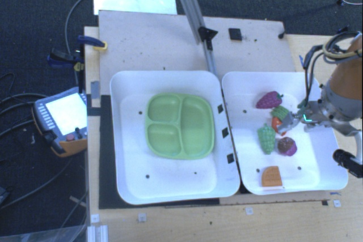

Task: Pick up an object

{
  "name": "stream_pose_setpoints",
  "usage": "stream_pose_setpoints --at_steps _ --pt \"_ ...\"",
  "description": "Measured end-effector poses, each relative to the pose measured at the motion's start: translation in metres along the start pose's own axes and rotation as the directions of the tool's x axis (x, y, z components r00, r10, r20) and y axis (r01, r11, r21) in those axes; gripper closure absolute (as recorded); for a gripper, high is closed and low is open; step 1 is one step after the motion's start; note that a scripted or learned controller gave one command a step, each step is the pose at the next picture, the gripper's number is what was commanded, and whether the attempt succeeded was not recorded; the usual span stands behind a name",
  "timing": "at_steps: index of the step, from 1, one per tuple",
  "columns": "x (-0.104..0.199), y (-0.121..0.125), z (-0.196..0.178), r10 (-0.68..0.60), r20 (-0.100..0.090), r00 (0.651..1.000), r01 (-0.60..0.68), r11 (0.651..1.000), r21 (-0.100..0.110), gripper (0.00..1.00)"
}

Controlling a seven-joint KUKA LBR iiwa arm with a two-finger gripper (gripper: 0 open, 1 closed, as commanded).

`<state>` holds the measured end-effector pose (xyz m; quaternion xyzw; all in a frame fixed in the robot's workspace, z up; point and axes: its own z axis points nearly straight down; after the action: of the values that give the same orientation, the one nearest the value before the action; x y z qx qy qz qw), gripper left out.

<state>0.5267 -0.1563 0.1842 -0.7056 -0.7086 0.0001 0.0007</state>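
Observation:
Several toy foods lie in the right bin [329,173]. A magenta fruit [269,100] sits toward the back, a green bunch of grapes [266,139] in the middle, a dark purple piece [287,146] beside the grapes, and an orange wedge [271,176] near the front wall. A small red and green piece [278,117] lies between the magenta fruit and the grapes. My gripper [289,121] reaches in from the right, low over the bin, with its tip right at the red and green piece. Whether it grips that piece cannot be made out.
The left bin [127,178] holds a green divided plate [180,125]. A metal pole [190,0] slants across the back of the bench. A handheld pendant [61,122] and cables lie on the floor to the left.

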Motion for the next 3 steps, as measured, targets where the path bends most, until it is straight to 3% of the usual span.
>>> stream_pose_setpoints --at_steps 1,3 --pt "0.0 0.001 -0.001 0.0 0.0 1.0 0.0 1.0 -0.002 0.0" --pt "0.0 0.009 0.095 0.003 0.001 1.0 -0.003 1.0 -0.002 0.0"
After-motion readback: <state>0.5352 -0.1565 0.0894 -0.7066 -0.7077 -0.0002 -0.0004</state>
